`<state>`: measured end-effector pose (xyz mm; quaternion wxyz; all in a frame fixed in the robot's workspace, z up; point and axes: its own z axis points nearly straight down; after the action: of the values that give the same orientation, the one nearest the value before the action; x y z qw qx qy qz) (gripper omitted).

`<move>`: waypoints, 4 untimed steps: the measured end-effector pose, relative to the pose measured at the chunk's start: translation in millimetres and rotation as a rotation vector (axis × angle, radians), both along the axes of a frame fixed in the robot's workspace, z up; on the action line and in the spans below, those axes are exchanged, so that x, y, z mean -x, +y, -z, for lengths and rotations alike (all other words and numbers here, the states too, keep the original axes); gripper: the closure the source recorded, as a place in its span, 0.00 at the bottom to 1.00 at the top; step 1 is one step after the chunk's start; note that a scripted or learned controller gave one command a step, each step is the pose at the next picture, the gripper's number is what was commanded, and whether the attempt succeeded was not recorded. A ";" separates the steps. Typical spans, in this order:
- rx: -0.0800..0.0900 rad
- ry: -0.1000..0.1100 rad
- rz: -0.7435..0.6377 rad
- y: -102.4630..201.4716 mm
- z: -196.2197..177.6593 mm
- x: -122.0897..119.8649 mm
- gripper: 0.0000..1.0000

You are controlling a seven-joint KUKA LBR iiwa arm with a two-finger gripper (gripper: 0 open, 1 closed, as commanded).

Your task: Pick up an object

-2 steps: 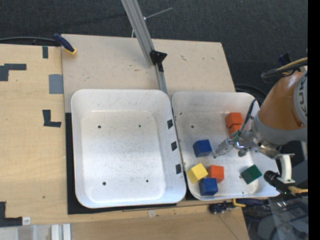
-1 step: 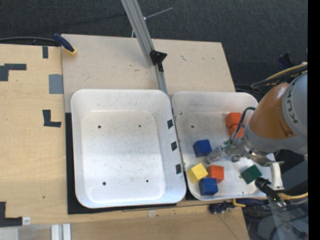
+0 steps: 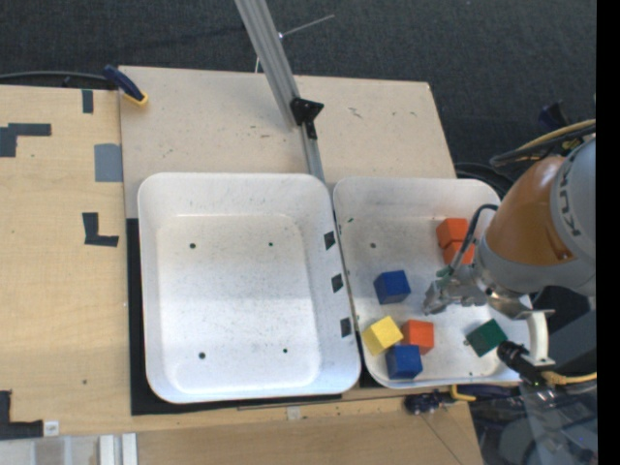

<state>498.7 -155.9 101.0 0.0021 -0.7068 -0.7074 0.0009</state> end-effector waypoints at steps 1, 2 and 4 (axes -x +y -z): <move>0.002 -0.007 0.000 -1.2 -42.3 -4.3 1.00; 0.003 -0.008 -0.002 9.6 -96.5 -4.5 1.00; 0.001 -0.003 -0.004 55.2 -132.1 -23.9 1.00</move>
<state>522.6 -100.7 233.1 0.0006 -0.7052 -0.7090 0.0003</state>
